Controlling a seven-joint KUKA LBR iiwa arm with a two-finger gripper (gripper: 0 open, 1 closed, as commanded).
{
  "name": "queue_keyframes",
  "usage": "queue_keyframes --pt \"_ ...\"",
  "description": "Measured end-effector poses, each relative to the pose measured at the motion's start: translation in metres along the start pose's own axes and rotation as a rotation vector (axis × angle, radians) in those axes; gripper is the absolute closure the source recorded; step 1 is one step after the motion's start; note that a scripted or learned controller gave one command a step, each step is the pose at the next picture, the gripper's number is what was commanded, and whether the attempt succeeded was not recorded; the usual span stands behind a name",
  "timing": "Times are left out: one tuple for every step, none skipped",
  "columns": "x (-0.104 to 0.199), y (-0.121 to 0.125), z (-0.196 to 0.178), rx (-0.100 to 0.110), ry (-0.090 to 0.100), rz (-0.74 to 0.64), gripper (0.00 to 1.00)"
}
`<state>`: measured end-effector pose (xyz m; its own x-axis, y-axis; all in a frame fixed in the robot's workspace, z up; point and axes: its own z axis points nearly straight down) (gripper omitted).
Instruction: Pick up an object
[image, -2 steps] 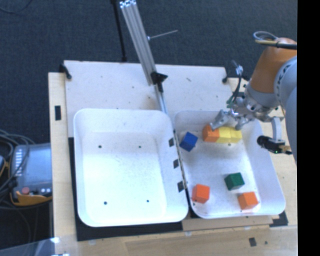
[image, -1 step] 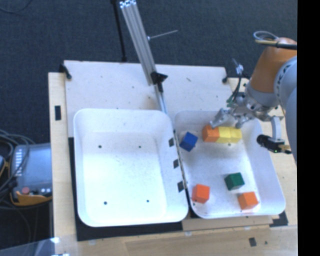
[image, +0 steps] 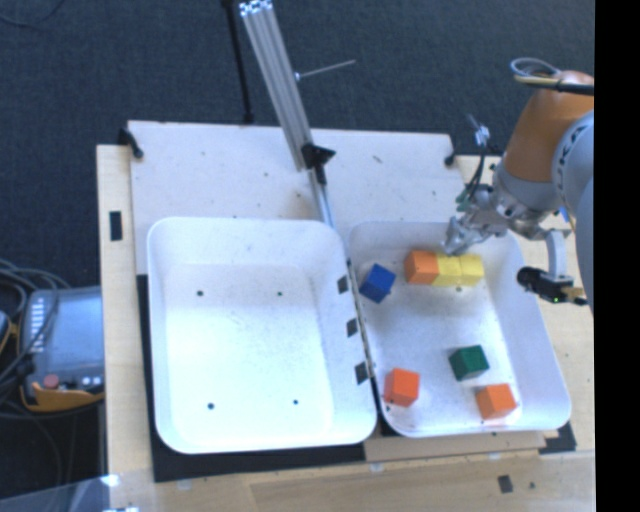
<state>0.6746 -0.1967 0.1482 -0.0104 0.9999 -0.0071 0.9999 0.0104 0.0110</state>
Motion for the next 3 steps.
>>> queue_keyframes --pt "-0.003 0.003 -0.066 0.002 0.004 0.006 1.00" --pt "-0.005 0.005 -0.122 0.002 0.004 0.003 1.00" --pt "0.038 -0.008 -0.122 0.010 0.007 0.005 1.00"
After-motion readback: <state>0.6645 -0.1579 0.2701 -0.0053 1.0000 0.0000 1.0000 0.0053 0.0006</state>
